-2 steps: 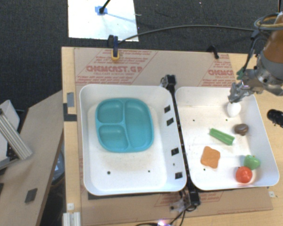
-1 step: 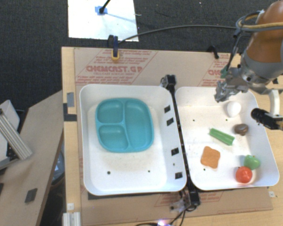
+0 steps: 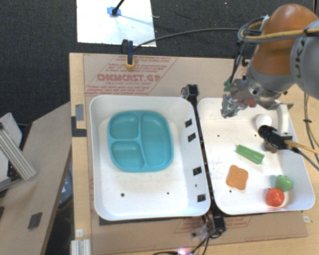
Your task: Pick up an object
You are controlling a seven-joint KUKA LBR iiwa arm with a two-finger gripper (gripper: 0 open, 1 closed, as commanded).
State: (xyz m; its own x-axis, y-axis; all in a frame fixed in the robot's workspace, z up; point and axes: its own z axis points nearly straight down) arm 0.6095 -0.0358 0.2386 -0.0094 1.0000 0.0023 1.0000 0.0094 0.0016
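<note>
The claw point(image 3: 231, 107) hung over the far left corner of the right bin point(image 3: 218, 161), close above its floor, with nothing visible in it. From this slanted view I could not tell whether it was apart or together.

All the things that could be picked lay in the right bin, nearer to the camera and well apart from the claw. A green stick point(image 3: 250, 154) lay flat about the middle. An orange piece point(image 3: 237, 177) lay just in front of it. A red ball point(image 3: 275, 197) and a small green lump point(image 3: 284, 183) sat close together in the near right corner. The left bin point(image 3: 149, 198) carried only a blue divided plate point(image 3: 140, 141).

These small things looked like toy food, so probably light, stiff and not fragile. I judged the green stick the easiest: it is narrow, and a grip across its short side at the middle should hold. The red ball looked smooth and round, so it could roll or slip away. The orange piece lay low and flat, so it offered little height to grip.
</note>
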